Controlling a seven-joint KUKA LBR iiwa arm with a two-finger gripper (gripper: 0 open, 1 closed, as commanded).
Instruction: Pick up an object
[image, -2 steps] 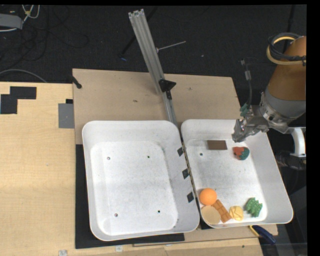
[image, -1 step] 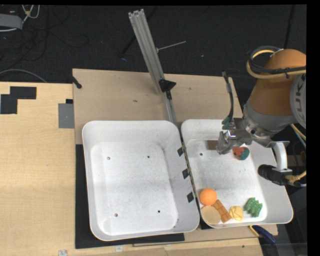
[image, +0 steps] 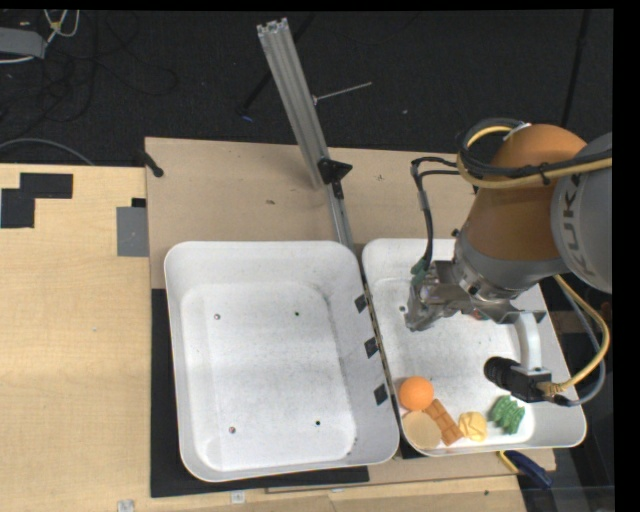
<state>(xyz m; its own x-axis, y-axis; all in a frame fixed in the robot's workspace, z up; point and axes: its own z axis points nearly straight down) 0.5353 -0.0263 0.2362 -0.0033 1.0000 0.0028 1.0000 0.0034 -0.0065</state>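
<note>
Risk of an empty grasp: claw (image: 425, 308) poised over bare floor in the upper part of the right bin (image: 560, 432), jaw spacing not discernible. Risk of snagging two items at once, given tight clustering. Candidate objects grouped at the bin's near edge, well apart from the claw: orange ball (image: 416, 391), tan disc (image: 422, 430), brown stick (image: 445, 419), yellow piece (image: 472, 426), green piece (image: 507, 412)

The grey arm (image: 590, 215) reaches in from the right, its orange band (image: 515, 195) bulging above the wrist. The pincer (image: 422, 312) points down and leftward, low, with cables looping around the wrist.
</note>
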